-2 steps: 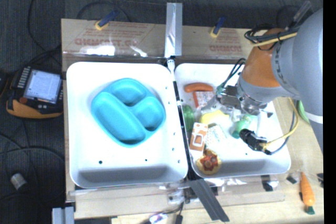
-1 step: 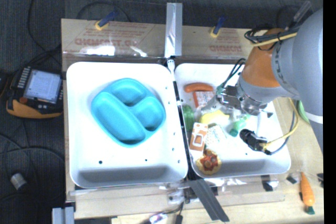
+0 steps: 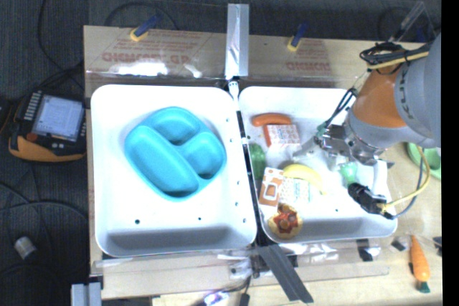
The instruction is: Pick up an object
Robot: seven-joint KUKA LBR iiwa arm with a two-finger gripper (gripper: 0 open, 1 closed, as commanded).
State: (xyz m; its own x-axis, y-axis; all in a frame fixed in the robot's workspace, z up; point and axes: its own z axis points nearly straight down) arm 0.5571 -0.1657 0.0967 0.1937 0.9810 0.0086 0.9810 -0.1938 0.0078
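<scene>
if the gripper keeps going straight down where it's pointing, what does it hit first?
Likely the right bin's bare floor, just right of the banana. The gripper hangs over that gap, but depth is unclear from this slanted view.

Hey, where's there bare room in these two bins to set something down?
Left bin: bare floor along the front and in the corners around the blue tray. Right bin: crowded on its left with the banana, carton and sausage; the gripper crowds its right.
</scene>
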